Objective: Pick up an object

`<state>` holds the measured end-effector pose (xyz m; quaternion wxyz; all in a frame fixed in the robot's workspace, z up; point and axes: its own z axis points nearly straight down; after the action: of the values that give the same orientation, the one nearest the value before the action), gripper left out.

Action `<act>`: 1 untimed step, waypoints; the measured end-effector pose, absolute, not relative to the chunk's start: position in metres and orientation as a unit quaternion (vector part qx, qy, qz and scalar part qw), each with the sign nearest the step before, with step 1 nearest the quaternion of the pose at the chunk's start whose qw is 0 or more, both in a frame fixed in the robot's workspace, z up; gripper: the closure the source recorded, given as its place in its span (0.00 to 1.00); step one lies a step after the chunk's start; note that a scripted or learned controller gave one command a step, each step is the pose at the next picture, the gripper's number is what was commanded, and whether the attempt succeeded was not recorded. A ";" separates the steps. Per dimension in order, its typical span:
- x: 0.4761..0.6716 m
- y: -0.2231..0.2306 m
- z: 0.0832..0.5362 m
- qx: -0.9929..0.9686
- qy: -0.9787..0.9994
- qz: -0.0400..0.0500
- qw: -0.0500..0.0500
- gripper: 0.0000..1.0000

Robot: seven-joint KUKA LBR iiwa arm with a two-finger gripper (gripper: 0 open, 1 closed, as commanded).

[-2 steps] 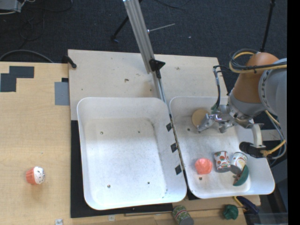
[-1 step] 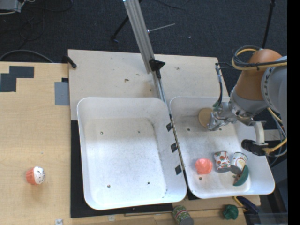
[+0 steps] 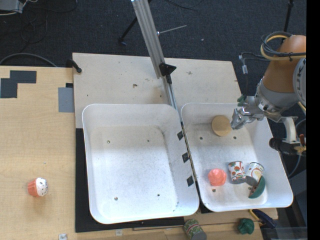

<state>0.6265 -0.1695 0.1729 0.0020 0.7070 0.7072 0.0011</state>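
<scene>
Tan round object point(image 3: 220, 125) sits near the back of the right bin point(image 3: 280, 196). Beside it on the right hangs the gripper point(image 3: 239, 119), down low and very close; I cannot tell if they touch. Nothing is between the gripper's tips. At the front of the same bin lie a pink ball point(image 3: 216, 176), two little cans point(image 3: 245, 171) with red and white labels too small to read, and a green piece point(image 3: 258, 188). The left bin point(image 3: 95, 204) stands next to it.
</scene>
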 end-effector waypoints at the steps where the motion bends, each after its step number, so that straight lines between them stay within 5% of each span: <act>1: 0.627 -0.171 0.226 0.707 0.707 0.001 0.002 1.00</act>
<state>0.6272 -0.1709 0.2265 0.0018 0.7070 0.7072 0.0010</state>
